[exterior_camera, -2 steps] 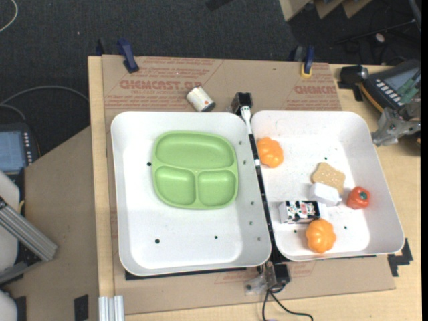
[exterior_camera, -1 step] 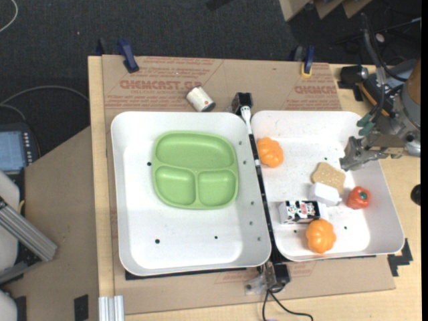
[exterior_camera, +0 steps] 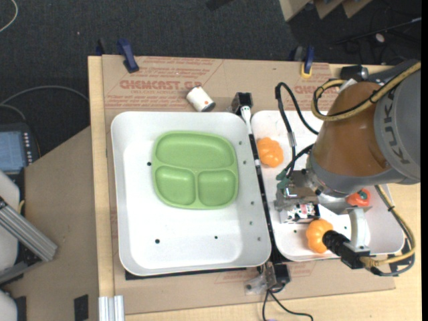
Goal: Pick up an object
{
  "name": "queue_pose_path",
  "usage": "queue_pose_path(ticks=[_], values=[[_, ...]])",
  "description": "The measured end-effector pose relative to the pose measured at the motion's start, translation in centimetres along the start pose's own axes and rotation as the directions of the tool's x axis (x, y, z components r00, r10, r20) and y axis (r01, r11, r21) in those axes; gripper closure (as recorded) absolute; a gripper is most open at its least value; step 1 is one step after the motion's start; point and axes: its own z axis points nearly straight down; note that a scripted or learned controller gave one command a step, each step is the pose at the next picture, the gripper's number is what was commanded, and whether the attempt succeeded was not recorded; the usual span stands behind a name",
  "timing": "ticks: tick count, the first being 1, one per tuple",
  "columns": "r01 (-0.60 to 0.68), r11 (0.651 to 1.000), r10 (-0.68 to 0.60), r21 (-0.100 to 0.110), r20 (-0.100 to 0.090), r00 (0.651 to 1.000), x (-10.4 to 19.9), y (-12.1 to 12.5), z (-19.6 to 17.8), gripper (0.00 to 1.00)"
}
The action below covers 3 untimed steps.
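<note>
My gripper [exterior_camera: 296, 204] reaches down into the right bin [exterior_camera: 267, 122], near that bin's left side, with the grey and orange arm [exterior_camera: 354, 139] covering much of the bin. An orange rounded object [exterior_camera: 269, 151] lies in the right bin's far left part, apart from the gripper. A second orange object [exterior_camera: 317, 235] sits near the bin's front edge, just below and right of the gripper. A small red and teal item [exterior_camera: 362, 198] peeks out from under the wrist on the right. What lies directly beneath the gripper is hidden.
The left bin [exterior_camera: 134, 246] holds a green divided plate [exterior_camera: 196, 170] in its far half. A small white cylinder [exterior_camera: 199, 99] and a black clip [exterior_camera: 242, 102] lie on the cardboard bench behind the bins. Yellow cables loop around the arm.
</note>
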Motion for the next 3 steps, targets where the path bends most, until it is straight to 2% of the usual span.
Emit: queue_pose_path(ticks=[1, 2, 3], values=[[-0.007, 1.000, 0.007, -0.021, 0.004, 1.000, -0.4, 0.3, -1.9, 1.00], [-0.004, 1.000, 0.004, -0.028, 0.004, 1.000, -0.8, 0.3, -10.2, 1.00], [0.001, 1.000, -0.001, -0.020, 0.003, 1.000, 4.1, 0.2, -10.0, 1.00]])
